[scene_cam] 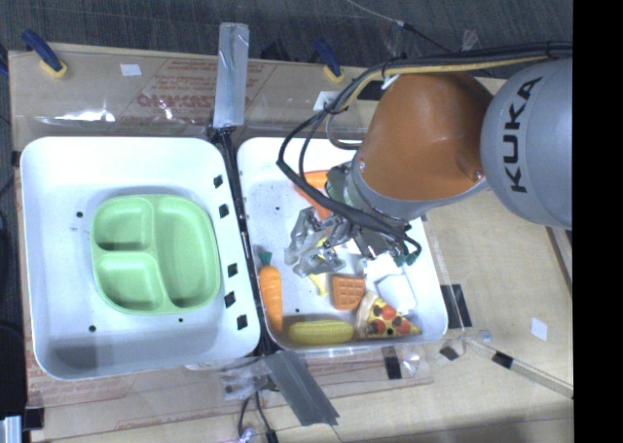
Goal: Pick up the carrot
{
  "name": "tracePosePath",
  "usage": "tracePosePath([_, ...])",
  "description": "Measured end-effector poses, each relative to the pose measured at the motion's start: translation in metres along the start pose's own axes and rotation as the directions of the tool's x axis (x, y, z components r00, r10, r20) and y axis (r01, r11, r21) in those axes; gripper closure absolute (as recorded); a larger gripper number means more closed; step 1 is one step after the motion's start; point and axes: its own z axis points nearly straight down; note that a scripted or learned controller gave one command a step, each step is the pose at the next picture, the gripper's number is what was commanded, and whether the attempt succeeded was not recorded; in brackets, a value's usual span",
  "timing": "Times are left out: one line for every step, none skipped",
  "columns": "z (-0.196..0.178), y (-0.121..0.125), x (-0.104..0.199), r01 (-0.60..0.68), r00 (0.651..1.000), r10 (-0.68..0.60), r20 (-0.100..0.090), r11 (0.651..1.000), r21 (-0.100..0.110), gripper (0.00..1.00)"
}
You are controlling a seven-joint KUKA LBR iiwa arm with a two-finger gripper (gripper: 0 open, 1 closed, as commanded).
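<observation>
I've got the gripper (pixel 313 244) down in the right bin (pixel 255 188), just beside the carrot (pixel 270 296); can't tell its grip from here.

The grey arm (pixel 540 139) at the worktop's right edge bears the brand "KUKA" in black capitals, running vertically. Faint reddish print on the worktop's (pixel 175 91) far strip is illegible.
</observation>
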Motion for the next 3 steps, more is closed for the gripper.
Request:
tracePosePath([-0.010, 0.000, -0.001, 0.003, 1.000, -0.003, 0.002, 1.000, 0.001, 1.00])
tracePosePath([-0.004, -0.004, -0.027, -0.442, 0.897, 0.442, -0.001, 0.897, 0.000, 1.00])
tracePosePath([0.045, 0.056, -0.008, -0.616, 0.788, 0.616, -0.007, 0.788, 0.001, 1.00])
